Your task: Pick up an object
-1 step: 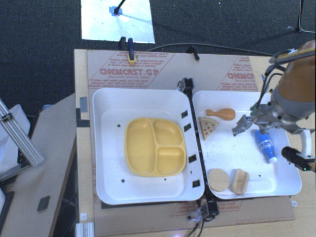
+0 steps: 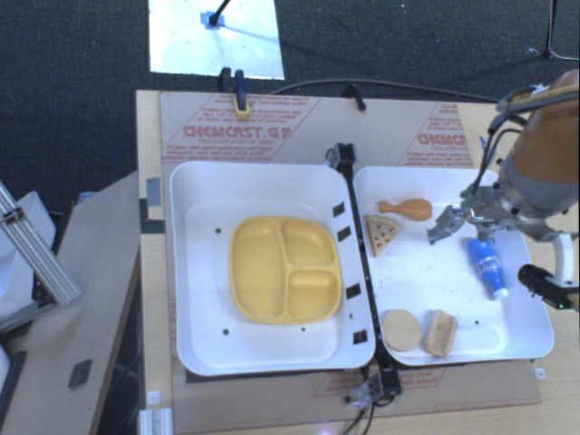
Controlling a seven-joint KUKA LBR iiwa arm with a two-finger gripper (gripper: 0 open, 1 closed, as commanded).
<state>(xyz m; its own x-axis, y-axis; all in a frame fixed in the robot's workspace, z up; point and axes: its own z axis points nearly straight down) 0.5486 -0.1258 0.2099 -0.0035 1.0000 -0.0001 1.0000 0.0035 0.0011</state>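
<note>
The right bin [image 2: 521, 343] holds a chicken drumstick [image 2: 407, 209], a pizza slice [image 2: 381, 235], a blue bottle [image 2: 488, 266], a round cookie [image 2: 402, 330] and a bread piece [image 2: 440, 333]. My gripper [image 2: 460, 223] hangs over the upper middle of this bin, right of the drumstick and just left of the bottle's top end. Its grey fingers [image 2: 441, 226] point left and down, with nothing visible between them. The orange band of the arm sits above it at the right edge.
The left bin [image 2: 195, 243] contains a yellow divided plate [image 2: 285, 269]. Black clips line the divider between the bins [image 2: 352, 243]. A clamp [image 2: 239, 93] sits at the bench's back edge, and an aluminium rail [image 2: 36, 252] lies at the left.
</note>
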